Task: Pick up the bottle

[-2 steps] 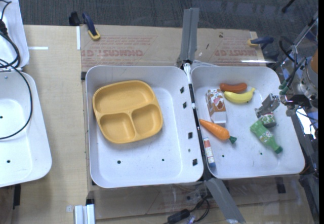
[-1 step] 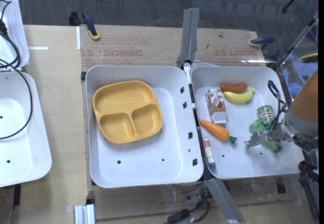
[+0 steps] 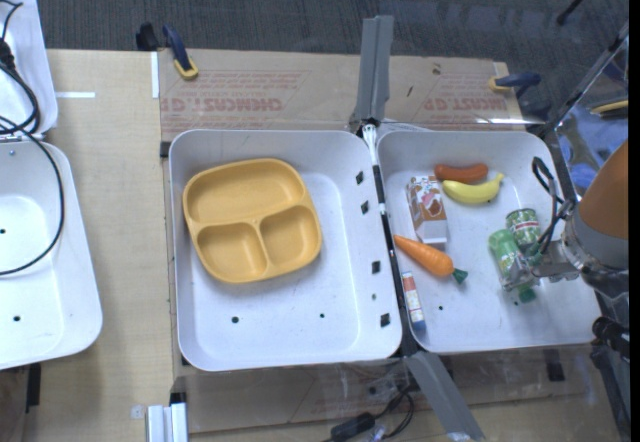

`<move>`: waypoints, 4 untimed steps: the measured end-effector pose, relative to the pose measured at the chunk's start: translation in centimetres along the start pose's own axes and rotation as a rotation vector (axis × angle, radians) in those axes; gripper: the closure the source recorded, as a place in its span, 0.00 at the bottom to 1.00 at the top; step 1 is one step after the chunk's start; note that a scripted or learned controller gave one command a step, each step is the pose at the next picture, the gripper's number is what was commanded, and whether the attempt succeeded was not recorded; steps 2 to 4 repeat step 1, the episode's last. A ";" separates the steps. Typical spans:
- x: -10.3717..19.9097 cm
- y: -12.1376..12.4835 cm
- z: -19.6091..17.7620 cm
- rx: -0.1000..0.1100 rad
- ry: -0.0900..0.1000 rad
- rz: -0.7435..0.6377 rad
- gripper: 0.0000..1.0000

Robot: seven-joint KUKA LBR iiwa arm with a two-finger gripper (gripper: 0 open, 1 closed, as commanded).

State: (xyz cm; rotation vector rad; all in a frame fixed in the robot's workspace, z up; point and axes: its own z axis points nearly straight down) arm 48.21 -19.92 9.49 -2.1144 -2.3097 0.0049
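Wooden surface [image 3: 120, 230], two white bins | green bottle [image 3: 506, 252] lies in right bin [image 3: 480, 325] near right wall, beside green can [image 3: 522, 223] | pincer [image 3: 530, 275] at bottle's lower-right end, touching | long axis roughly up-down, tilted | opening: cannot tell

Red print seen on cardboard [image 3: 300, 90] behind bins [image 3: 270, 340], upside down from camera, in two patches: one behind left bin, one behind right bin; letters too blurred to be read with certainty. Carton [image 3: 428, 210] in right bin bears label, wording too small to be read. Green bottle [image 3: 508, 248] label likewise unreadable.
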 end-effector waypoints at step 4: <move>10.9 3.5 -12.0 -0.004 -0.006 0.069 1.00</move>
